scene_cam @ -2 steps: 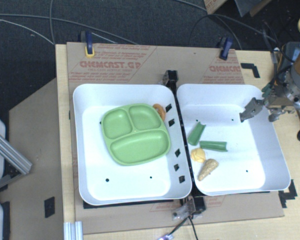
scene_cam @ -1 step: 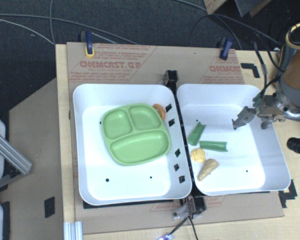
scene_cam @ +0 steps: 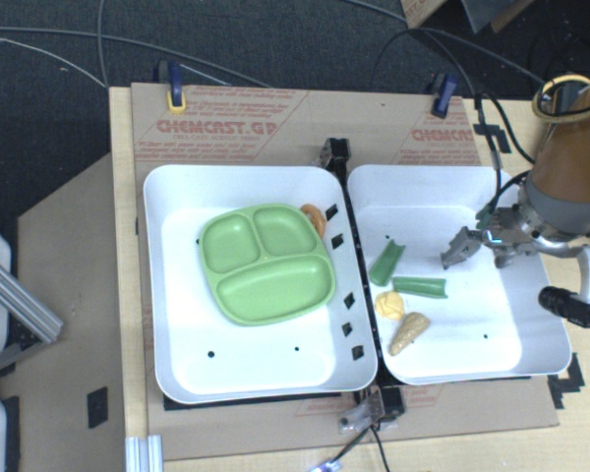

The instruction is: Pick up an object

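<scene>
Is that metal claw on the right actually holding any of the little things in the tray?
Nothing is held. The gripper hangs over bare floor in the right bin, apart from the two green pieces and the yellow ones.

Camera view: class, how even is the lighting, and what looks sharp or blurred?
Camera view: lighting is soft and even, with faint shadows; the two white plastic bins look bright; the green divided plate is sharp; the grey two-finger gripper is slightly soft.
</scene>
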Controlling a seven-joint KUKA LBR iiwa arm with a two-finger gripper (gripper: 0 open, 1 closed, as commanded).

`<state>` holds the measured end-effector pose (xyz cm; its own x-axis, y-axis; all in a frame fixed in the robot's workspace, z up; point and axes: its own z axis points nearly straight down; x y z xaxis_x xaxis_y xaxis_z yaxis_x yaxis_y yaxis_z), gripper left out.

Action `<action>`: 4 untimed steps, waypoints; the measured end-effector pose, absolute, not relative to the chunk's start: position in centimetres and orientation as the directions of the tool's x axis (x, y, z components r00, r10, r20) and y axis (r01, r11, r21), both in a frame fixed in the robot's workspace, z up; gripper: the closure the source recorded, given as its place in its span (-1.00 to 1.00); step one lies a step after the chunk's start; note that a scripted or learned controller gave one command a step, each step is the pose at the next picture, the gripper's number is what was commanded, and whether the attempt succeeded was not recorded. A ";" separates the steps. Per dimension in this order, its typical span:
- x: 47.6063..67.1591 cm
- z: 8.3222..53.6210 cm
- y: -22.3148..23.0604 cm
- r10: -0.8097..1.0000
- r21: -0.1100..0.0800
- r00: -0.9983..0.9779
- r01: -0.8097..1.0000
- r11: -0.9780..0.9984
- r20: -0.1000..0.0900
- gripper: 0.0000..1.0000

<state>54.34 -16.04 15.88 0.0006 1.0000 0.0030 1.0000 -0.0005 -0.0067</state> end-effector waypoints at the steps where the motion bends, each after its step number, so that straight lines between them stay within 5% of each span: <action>1: 53.8 11.5 -16.0 1.000 -0.007 0.000 1.000 0.000 0.003 -1.00; 2: 54.0 12.9 -16.0 1.000 0.000 0.001 1.000 -0.001 0.002 1.00; 4: 54.1 23.4 -15.0 1.000 0.006 -0.002 1.000 0.002 -0.001 1.00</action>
